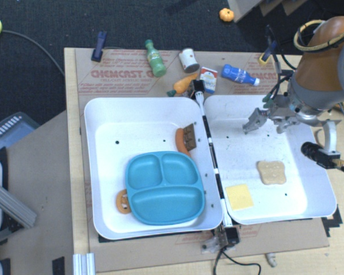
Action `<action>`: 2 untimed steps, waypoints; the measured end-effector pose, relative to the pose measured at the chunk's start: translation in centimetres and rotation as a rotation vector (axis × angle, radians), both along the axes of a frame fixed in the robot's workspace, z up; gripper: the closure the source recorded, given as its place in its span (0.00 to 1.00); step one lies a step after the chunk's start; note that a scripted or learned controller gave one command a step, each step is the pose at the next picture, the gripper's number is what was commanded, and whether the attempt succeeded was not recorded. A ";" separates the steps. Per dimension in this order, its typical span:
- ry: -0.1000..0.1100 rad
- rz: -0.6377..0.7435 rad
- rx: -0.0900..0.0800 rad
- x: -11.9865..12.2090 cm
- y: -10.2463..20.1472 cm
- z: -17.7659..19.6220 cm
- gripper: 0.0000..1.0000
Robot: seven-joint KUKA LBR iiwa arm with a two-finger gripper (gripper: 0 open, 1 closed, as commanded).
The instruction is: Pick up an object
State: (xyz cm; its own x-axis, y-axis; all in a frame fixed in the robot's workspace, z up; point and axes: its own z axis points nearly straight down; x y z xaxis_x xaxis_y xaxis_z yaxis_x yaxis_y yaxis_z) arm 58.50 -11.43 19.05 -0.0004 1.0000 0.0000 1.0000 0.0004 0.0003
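My gripper (269, 122) hangs over the back of the right bin (309, 211), open, with nothing between its two grey fingers (254, 121). Below it, nearer the front, a beige slice of bread (272, 172) lies on the bin floor, and a yellow square of cheese (239, 196) sits at the front left corner. The left bin (103, 125) holds a blue divided plate (163, 187), a brown and orange piece (186, 139) by its right wall, and a small orange pretzel (122, 202) partly under the plate.
Behind the bins, on the cardboard, lie a green bottle (155, 59), a white can (188, 59), a blue bottle (239, 75), an orange carrot (183, 85) and a small carton (207, 79). A black ridge (209, 148) divides the bins.
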 end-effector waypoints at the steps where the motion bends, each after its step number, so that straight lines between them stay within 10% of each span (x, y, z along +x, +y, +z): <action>1: 0.002 -0.002 0.000 -3.4 -5.0 -3.4 0.00; 2: 0.002 -0.001 0.001 -6.3 -6.3 -10.1 0.00</action>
